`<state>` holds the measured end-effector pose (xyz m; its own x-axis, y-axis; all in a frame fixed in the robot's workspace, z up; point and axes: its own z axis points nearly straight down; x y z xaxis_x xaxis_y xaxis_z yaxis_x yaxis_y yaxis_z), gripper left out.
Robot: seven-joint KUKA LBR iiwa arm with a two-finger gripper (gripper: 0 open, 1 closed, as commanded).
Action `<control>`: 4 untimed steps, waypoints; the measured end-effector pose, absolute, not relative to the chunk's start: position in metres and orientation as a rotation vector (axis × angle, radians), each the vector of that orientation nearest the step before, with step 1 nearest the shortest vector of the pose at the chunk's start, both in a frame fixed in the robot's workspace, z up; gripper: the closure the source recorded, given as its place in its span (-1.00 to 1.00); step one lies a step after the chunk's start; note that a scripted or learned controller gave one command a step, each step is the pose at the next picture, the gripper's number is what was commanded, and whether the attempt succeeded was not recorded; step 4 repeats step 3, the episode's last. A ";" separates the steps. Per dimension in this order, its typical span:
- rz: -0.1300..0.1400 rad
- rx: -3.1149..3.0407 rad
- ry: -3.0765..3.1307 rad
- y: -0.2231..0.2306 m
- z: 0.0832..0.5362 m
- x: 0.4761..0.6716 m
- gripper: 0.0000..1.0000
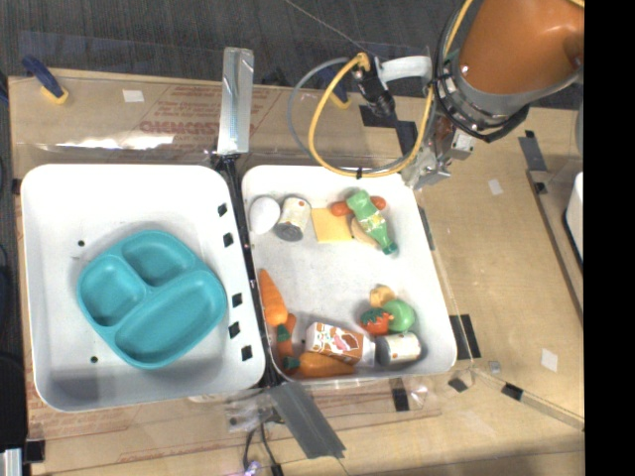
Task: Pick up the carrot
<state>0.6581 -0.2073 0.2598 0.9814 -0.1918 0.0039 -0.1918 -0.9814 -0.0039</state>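
Carrot [272, 298] lies against the right bin's [429, 266] left wall, at 8 o'clock in that bin. At its lower tip: a ketchup bottle [335, 341] and a second orange piece [319, 366], partly tucked under the bottle. At 5 o'clock, a toy veg cluster [389, 313] and a small can [400, 347]. At 12, a green bottle [371, 220], cheese slice [330, 225], tin [292, 218]. Left bin holds a teal divided plate [151, 296]. Gripper [435, 164] sits over the right bin's 1 o'clock corner, holding nothing visible; too small to tell whether the claw is apart or together.

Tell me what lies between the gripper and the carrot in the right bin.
In the camera view, a yellow block lies between the gripper and the carrot; the rest is bare bin floor.
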 end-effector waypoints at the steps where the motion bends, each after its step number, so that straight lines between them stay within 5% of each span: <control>1: 0.002 -3.123 0.299 -0.206 0.226 0.658 1.00; 2: -0.009 -3.124 0.301 -0.206 0.296 0.659 1.00; 3: 0.008 -3.120 0.306 -0.209 0.239 0.656 1.00; 4: 0.008 -3.120 0.306 -0.209 0.239 0.656 1.00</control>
